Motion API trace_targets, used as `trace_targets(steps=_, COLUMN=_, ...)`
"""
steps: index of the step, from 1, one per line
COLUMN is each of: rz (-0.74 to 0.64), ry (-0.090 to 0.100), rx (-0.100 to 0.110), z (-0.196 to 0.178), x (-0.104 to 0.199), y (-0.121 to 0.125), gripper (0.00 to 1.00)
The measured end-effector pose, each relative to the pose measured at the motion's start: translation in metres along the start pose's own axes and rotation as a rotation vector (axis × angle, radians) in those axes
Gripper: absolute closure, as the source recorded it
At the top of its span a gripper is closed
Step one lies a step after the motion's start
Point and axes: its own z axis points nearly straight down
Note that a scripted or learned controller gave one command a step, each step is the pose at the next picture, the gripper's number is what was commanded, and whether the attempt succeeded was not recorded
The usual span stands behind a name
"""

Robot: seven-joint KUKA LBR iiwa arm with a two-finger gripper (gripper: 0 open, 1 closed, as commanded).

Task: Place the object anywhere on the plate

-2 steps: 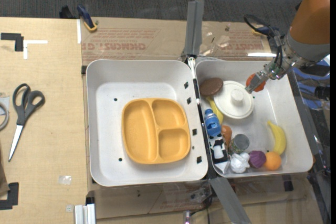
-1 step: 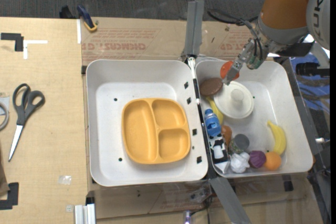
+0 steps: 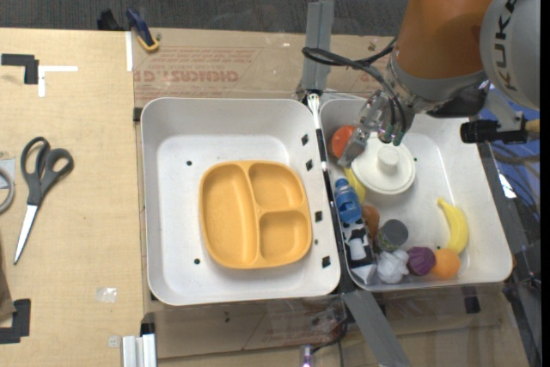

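The end effector [image 3: 384, 131] is seen low in the right bin [image 3: 481, 211], just above a white round object [image 3: 384, 170]; whether it is clenched cannot be told. The yellow divided plate [image 3: 255, 213] is placed in the left bin [image 3: 172, 185], with nothing resting on it.

1. The left bin [image 3: 163, 211] holds just the yellow plate [image 3: 255, 213] — its three wells are bare, with open floor all round.
2. The right bin [image 3: 481, 258] is crowded: white lid [image 3: 384, 170], blue bottle [image 3: 346, 201], banana [image 3: 455, 224], purple ball [image 3: 420, 259] and orange ball [image 3: 446, 264] (packed along the near wall).
3. The arm [image 3: 447, 21] overhangs the right bin's far end.
4. The bins' shared wall [image 3: 324, 185] stands between them.
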Motion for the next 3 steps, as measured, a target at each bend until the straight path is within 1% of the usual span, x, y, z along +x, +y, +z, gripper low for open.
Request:
trace_targets(steps=1, rz=-0.018, ry=0.002, rx=0.001, z=0.046, x=0.059, y=0.004, gripper=1.00)
trace_targets(steps=2, rz=-0.007, ry=0.000, rx=0.000, z=0.010, x=0.080, y=0.051, gripper=1.00)
trace_targets(steps=3, rz=-0.216, ry=0.003, rx=0.002, z=0.074, x=0.102, y=0.091, gripper=1.00)
